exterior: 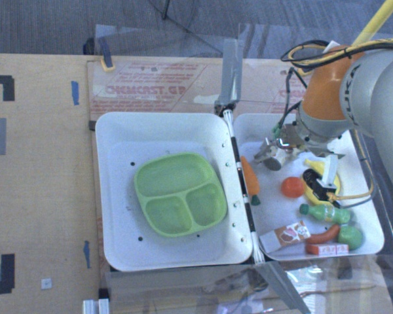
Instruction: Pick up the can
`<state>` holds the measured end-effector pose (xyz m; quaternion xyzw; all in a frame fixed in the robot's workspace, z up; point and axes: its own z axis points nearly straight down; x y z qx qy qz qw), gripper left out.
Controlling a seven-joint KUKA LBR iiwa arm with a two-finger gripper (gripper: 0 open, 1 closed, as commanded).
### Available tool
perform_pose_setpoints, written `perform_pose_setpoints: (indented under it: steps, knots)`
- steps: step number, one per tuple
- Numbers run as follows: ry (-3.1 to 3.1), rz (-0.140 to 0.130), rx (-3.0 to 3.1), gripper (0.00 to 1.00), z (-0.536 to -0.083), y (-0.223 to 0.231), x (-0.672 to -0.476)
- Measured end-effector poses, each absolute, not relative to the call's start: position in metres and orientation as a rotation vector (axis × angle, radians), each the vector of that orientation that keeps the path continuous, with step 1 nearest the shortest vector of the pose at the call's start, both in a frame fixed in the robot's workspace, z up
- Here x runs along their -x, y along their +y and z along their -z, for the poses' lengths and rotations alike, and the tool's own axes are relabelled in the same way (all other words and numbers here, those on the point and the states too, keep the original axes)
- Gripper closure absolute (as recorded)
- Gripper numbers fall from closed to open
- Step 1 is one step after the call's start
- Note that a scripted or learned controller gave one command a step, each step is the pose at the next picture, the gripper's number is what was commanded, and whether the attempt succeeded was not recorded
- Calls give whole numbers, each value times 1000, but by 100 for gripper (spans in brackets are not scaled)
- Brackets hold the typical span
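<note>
End effector (272, 154) low in right bin (363, 237), grip state unclear, red "CHEMCAST GP" lettering on protective sheet (150, 89) behind bins

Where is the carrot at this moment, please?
The carrot lies in the right bin, along its left wall, left of the tomato.

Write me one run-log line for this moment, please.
gripper: over right bin, upper left | can: not identifiable | nearby: carrot, tomato, banana | left bin: green divided plate
</note>
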<state>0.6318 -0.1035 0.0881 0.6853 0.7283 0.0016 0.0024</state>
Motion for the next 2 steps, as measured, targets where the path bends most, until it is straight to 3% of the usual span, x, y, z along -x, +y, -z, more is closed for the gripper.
perform_pose_setpoints:
  steps: [1, 2]
  knots:
    - [2278, -15, -2146, 100, -102, -104, -635]
    - [2248, -1, -2192, 100, -210, -49, -649]
